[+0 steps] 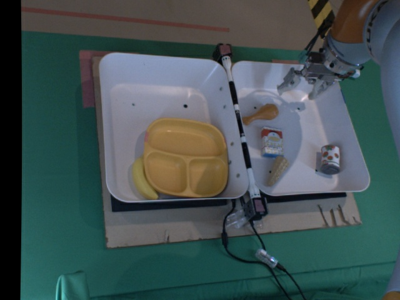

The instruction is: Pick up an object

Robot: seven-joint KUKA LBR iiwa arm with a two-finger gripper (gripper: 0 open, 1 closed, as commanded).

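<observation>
We see the tray (185,157) and banana (142,181) in the left bin (125,74). In the right bin (350,167) lie a drumstick (261,113), carton (272,142), can (329,159) and cone (278,169). The end effector (304,89) hovers wide and empty; nothing is picked yet.

— Where does the camera sit?
— High over the surface (56,167), looking down at a slant, far enough off to take in both white bins (125,74) whole.
— Which way does it face?
— Toward twelve o'clock, where bare floor shows; the arm (365,11) enters at two o'clock.
</observation>
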